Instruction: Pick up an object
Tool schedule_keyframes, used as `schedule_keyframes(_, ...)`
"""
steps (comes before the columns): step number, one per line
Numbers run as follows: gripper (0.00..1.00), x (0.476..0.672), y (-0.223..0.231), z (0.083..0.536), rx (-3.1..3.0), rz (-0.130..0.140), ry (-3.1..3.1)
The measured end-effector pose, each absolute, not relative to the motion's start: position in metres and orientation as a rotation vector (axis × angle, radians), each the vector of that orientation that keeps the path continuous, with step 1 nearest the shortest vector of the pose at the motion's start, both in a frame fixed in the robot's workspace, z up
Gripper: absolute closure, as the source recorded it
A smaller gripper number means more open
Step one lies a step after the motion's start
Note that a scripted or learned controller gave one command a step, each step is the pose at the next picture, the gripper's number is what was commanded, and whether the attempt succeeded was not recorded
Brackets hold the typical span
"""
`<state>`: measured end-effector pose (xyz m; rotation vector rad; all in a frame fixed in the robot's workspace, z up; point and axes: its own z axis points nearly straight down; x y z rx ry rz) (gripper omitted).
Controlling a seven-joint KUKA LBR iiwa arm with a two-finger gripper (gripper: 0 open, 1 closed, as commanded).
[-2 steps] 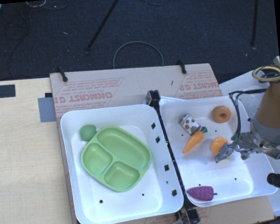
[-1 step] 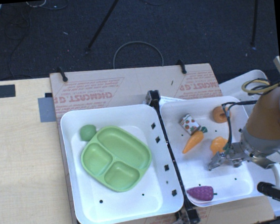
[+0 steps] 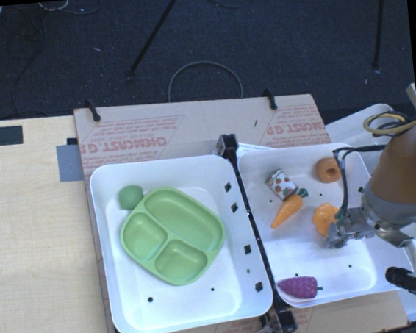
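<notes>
In the right bin (image 3: 353, 280) lie an orange carrot (image 3: 286, 210), a small patterned box (image 3: 281, 184), a brown doughnut (image 3: 328, 170), an orange fruit-like piece (image 3: 325, 218) and a purple bunch of grapes (image 3: 298, 287) at the front rim. My gripper (image 3: 339, 235) reaches in from the right and sits low in this bin, just right of and below the orange piece, close against it. The arm's orange band (image 3: 404, 171) hangs over the bin's right edge.
The left bin (image 3: 122, 297) holds a green divided plate (image 3: 173, 234) and a small green round object (image 3: 130, 197) at its back left. A black divider (image 3: 247, 224) runs between the bins. Cables (image 3: 384, 121) hang near the arm at right.
</notes>
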<state>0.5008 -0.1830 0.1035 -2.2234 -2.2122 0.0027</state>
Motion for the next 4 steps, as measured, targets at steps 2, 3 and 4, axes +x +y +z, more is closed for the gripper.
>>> schedule_keyframes(2,1.0,0.496,-0.193,0.205,-2.222,-0.002,-2.224)
schedule_keyframes(3,1.0,0.497,-0.146,0.215,-2.214,-0.001,-2.224)
schedule_keyframes(4,1.0,0.51,-0.092,0.226,-2.213,-0.002,-2.226)
